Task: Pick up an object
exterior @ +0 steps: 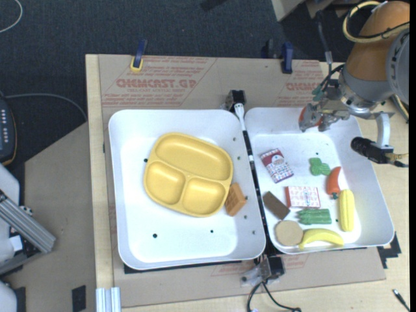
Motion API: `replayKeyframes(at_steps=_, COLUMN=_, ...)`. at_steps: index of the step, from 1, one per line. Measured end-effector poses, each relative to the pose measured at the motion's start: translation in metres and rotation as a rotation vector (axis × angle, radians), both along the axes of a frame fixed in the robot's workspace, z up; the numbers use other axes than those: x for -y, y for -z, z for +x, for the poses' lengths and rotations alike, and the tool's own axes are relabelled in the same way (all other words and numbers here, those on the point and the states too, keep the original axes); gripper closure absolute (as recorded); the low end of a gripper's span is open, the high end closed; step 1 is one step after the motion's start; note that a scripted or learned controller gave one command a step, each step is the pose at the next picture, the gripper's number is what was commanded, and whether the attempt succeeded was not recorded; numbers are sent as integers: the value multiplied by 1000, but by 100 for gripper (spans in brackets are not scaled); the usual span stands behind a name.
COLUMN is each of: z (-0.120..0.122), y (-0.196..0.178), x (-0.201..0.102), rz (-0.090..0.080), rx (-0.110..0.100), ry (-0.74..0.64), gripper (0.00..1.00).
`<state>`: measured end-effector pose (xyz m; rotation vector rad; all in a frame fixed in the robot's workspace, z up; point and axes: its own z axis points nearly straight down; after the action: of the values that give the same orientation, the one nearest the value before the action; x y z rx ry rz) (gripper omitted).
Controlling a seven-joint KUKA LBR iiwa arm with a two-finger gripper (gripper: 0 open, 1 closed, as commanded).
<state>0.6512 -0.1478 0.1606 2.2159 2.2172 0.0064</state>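
My gripper (314, 119) hangs over the far edge of the right bin (372, 194), fingers open with nothing between them. Below it in that bin lie a red-and-white carton (275, 164), a small green piece (318, 168), a red-orange vegetable (333, 181), a yellow corn cob (346, 210), a flat red-patterned box (302, 195), a brown bar (275, 204), a green bar (315, 217), a tan round biscuit (288, 233) and a banana (320, 238). The nearest item, the carton, is well short of the gripper.
The left bin (130, 213) holds a yellow divided plate (188, 174) and an orange-brown block (235, 199) by its right wall. A black clip (236, 99) sits where the bins meet at the back. The arm's wrist (370, 64) rises at the upper right.
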Motion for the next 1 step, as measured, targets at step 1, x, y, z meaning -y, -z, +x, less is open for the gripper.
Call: replayKeyframes(at_steps=1, z=1, y=-64, x=6, rz=-1, rx=1, ry=0, gripper=100)
